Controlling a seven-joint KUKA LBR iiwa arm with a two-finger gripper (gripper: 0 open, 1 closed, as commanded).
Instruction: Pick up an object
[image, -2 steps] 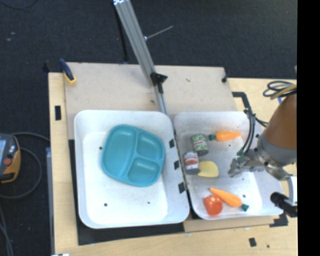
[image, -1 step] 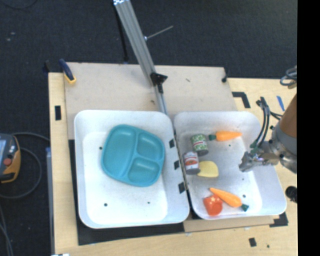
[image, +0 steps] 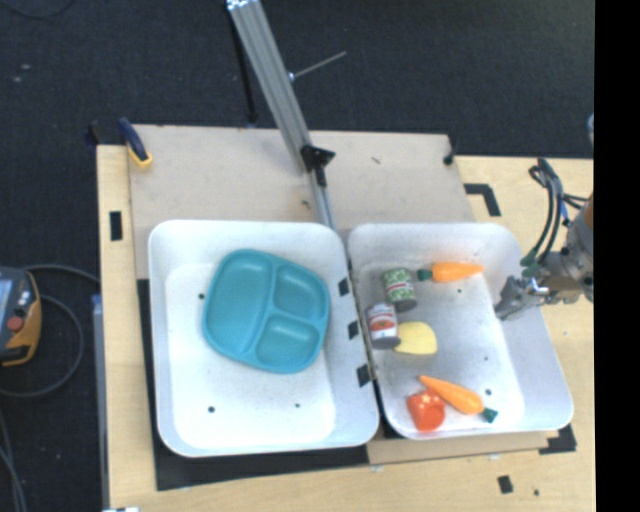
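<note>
Cans (image: 391, 305) beside lemon (image: 417, 339) (carrots (image: 452, 393) nearby)

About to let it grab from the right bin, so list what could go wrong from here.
The small green-labelled can and red-labelled can stand close together by the yellow lemon-shaped toy, so fingers may knock one over. The lower orange carrot lies beside the red pepper toy; a grasp could catch both.

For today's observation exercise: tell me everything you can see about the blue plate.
The blue plate is a rounded, turquoise tray, plastic by its look, moulded into three compartments: one large, two smaller. It lies flat and slightly turned in the left white bin, roughly central. Nothing rests in it and nothing touches it but the bin floor.
</note>
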